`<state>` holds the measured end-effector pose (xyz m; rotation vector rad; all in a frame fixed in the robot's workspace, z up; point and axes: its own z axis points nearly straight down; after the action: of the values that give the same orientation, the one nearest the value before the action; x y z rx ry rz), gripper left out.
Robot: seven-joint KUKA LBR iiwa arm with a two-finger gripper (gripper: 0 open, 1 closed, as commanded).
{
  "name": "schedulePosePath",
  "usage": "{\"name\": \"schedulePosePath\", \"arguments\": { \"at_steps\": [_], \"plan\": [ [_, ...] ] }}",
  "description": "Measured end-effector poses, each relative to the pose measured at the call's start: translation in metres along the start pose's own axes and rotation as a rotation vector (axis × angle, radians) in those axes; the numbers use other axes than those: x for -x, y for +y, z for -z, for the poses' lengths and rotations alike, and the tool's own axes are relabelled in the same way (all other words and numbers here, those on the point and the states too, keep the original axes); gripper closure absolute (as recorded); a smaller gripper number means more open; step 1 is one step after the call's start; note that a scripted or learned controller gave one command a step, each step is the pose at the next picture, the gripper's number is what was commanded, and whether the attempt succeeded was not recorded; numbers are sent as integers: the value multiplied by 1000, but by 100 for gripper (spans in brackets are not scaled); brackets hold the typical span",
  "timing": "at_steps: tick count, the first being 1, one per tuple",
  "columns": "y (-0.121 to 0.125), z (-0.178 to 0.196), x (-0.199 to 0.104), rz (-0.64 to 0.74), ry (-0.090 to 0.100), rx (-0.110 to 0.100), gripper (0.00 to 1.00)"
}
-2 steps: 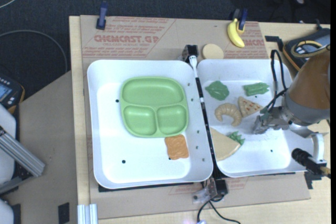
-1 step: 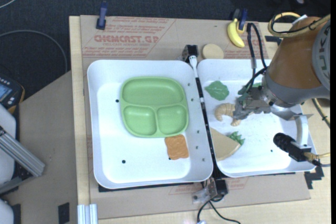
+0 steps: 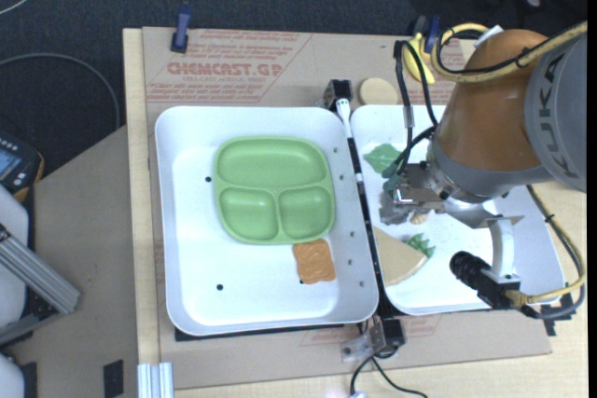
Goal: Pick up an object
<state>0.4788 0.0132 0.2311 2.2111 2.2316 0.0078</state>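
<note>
We look down on a bench [image 3: 233,61] with two white bins side by side. The left bin [image 3: 187,228] takes the middle of the frame, and the right bin [image 3: 536,280] lies at the right, largely covered by the arm [image 3: 499,107]. In the left bin we see a green tray [image 3: 275,189] with three compartments, lying flat in the upper middle of the bin. Just below the tray, near its lower right corner, lies a small orange piece [image 3: 316,262], close to the tray but apart from it. In the right bin we see a green scrap [image 3: 382,157] at the upper left, near the wall between the bins, and a flat tan piece [image 3: 399,258] at the lower left, with a small green bit [image 3: 421,244] at its upper edge. The arm comes in from the right of the frame, and its orange band stands over the upper part of the right bin. The gripper [image 3: 403,200] is at the left side of the right bin, between the green scrap and the tan piece, low over the bin floor. Its metal parts are seen from above and half hidden under the wrist, so we cannot tell its state, and we see no object held by it. A black part [image 3: 476,277] with a yellow cable sticks out at the lower right.
</note>
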Motion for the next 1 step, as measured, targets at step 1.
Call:
{"name": "schedulePosePath", "arguments": {
  "at_steps": [1],
  "plan": [
    [1,1,-109,3,0,-1,100]
  ]
}}
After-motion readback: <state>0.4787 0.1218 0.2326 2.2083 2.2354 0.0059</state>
